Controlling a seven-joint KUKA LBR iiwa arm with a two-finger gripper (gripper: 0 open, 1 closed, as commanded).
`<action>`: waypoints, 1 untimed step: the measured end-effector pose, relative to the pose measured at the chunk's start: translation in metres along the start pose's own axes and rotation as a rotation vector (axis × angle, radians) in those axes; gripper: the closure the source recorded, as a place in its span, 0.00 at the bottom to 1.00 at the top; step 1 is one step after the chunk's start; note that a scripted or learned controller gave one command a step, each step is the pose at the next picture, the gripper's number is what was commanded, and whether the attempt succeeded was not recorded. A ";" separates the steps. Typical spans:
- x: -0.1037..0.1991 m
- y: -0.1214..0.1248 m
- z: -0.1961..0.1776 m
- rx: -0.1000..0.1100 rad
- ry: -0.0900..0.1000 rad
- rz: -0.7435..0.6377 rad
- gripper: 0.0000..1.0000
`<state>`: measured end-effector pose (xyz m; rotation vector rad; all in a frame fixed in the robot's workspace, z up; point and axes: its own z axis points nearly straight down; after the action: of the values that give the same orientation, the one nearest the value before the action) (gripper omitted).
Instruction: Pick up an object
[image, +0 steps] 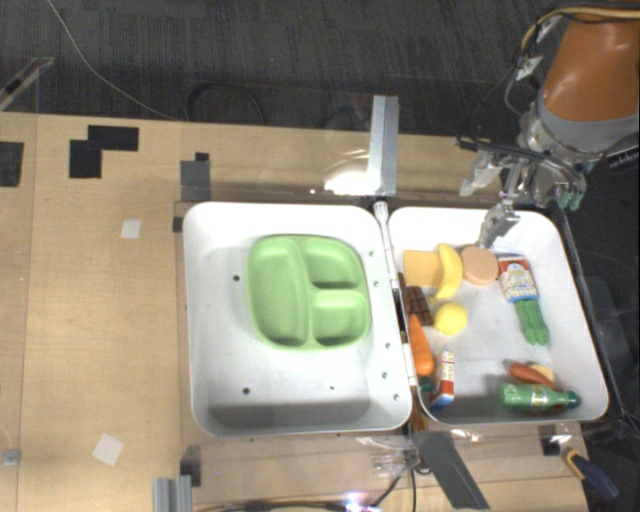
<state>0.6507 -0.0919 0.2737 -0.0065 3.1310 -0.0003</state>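
The right bin (575, 290) holds several toy foods. A yellow cheese wedge (420, 267), a banana (451, 272) and a pink round disc (479, 266) lie together near its far side. A red-and-white carton (516, 279) and a green pickle (533, 322) lie to the right of them. My gripper (497, 226) hangs over the bin's far edge, just above and right of the pink disc, with nothing seen in it. The orange-banded arm (590, 70) comes in from the top right.
Further toward the front lie a lemon (451, 319), a brown bar (418, 303), a carrot (422, 348), a small box (443, 378), a green bottle (535, 399) and a hot dog (528, 373). A green divided plate (305, 290) sits in the left bin (215, 390).
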 end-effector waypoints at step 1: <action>0.039 -0.051 0.116 -0.001 0.011 -0.070 0.00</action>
<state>0.6133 -0.1432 0.1577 -0.1169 3.1395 0.0009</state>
